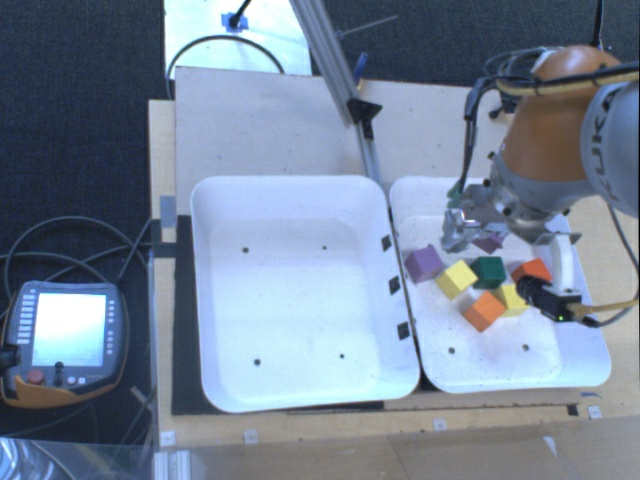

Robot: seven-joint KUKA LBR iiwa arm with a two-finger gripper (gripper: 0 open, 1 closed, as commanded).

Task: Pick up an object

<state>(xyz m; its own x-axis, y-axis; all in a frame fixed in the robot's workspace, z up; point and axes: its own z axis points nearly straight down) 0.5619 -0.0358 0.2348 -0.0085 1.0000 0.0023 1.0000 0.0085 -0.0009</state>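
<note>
Coloured blocks cluster in the right bin (560, 368): two purple blocks (423, 264), two yellow blocks (457, 278), two orange blocks (485, 311) and one green block (490, 271). Being cubes, they show no long axis; several sit turned diagonally. Whether the gripper (462, 230), above the cluster, is parted I cannot tell.

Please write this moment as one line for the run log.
arm: over right bin | gripper: above blocks, nothing seen held | nearest: purple block, yellow block | left bin: no blocks | pick: not yet done
</note>
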